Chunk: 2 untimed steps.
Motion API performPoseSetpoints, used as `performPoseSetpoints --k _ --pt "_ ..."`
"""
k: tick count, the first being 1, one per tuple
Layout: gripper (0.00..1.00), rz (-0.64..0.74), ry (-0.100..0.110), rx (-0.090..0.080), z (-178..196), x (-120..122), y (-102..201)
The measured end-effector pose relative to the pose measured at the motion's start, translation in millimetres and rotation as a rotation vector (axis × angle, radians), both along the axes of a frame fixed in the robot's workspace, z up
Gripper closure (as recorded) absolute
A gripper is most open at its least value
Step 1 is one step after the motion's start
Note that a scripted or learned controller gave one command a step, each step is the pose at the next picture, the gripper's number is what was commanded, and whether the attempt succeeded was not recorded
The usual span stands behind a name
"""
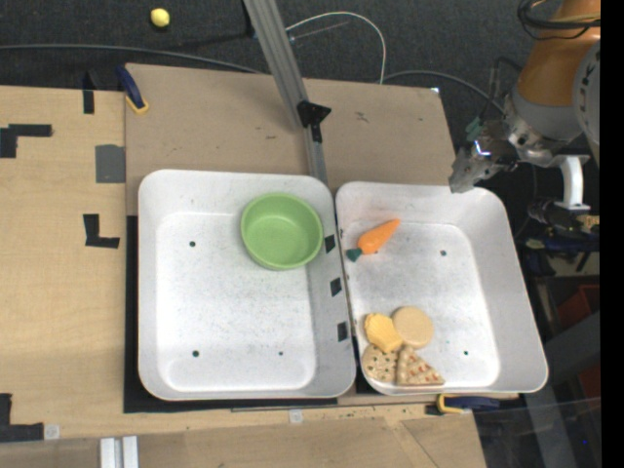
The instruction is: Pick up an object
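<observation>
Nearest, a cluster of toy foods sits in the front-left corner of the right bin [507, 291]: a yellow piece [383, 332], a round tan biscuit [413, 326], a dotted cracker [380, 364] and a pizza slice [417, 370], all touching or overlapping, probably slid together against the bin wall. Packed that tight, they look awkward for a two-finger grasp.

Further back in the right bin, a toy carrot [376, 237] lies alone near the divider, green end toward the left bin [156, 291], well apart from the cluster. Judged the easiest pick: free on all sides.

Across the divider from the carrot, a green bowl [282, 230] stands upright in the back of the left bin.

Beyond the right bin's back-right corner, the gripper [466, 175] hangs just over the rim, the arm reaching in from the right; nothing shows between its fingers, and open or closed cannot be told at this size. No object is lifted yet; the approach looks barely begun.

Behind the bins, a grey slanted pole [278, 47], cables, and a small yellow ball [160, 17] lie on dark floor.

No readable labels or writing anywhere.
</observation>
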<state>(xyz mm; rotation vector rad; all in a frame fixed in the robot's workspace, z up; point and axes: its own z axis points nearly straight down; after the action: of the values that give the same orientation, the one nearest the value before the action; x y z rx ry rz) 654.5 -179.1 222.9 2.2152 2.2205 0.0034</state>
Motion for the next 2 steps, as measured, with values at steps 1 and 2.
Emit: performPoseSetpoints --k 1,2 --pt "1.0 0.0 0.0 0.0 54 1 0" --pt "1.0 0.003 0.006 0.003 55 -4 49"
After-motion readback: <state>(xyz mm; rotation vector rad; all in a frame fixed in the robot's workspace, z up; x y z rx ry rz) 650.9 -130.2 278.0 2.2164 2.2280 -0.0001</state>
